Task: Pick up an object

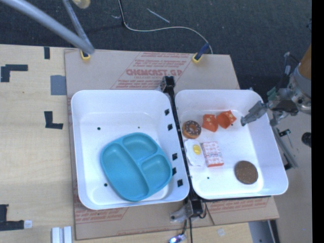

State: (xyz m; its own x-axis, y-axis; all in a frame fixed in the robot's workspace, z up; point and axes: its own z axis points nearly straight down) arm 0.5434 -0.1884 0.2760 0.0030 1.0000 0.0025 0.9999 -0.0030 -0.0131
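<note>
The right bin (263, 186) holds several small items. A chocolate doughnut (191, 129) lies near the divider, with two red-orange pieces (210, 122) (226, 118) just to its right. Below them are a fried egg (194, 150), a white and pink packet (212, 154) and a round brown cookie (246, 172). My gripper (258, 113) reaches in over the bin's right rim, a short way right of the red-orange pieces and above the cookie. Nothing shows in its grasp.
A blue divided plate (135, 165) lies in the left bin (81, 110). Black clips (175, 135) run along the wall between the bins. A thin cable (162, 29) loops behind the bench, and a grey pole (45, 16) crosses the top left.
</note>
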